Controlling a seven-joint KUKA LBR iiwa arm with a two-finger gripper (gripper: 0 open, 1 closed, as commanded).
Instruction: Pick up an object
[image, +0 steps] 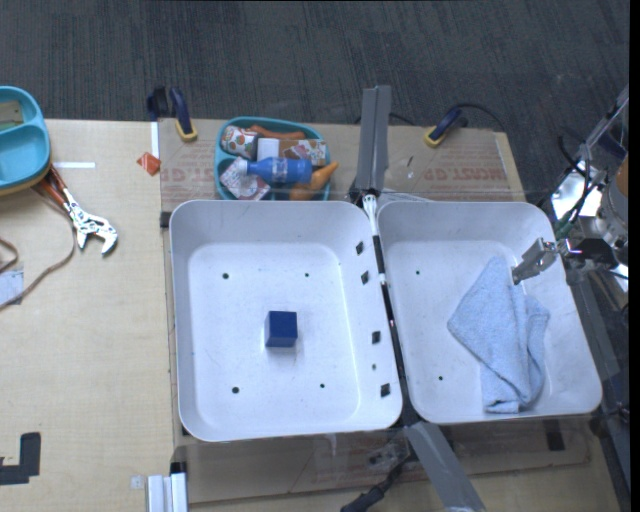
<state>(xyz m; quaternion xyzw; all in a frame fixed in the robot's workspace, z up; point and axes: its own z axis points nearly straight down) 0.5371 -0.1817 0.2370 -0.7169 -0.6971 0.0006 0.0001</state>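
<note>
**A:** Where are you in the job right now?

**B:** You're at the approach, by my reading. Your gripper (535, 262) sits at the far right edge of the right bin (440, 400), just above the top corner of the light blue cloth (503, 335). Nothing has been lifted yet.

**A:** Is it gripping anything?

**B:** I can't tell. The tip is small and shiny against the white wall, and whether it has the cloth's edge is not clear from this angle.

**A:** What can you go for?

**B:** Two things. The cloth lies crumpled in the right bin, running from that upper corner down toward the near wall. A blue block (282, 329) sits alone near the middle of the left bin (200, 400), well apart from your gripper.

**A:** And the next move?

**B:** The cloth is the close one. You'd need to come down onto a raised fold and pinch fabric rather than bin floor. Soft cloth may slip out, so lift slowly and check it comes with you.
</note>
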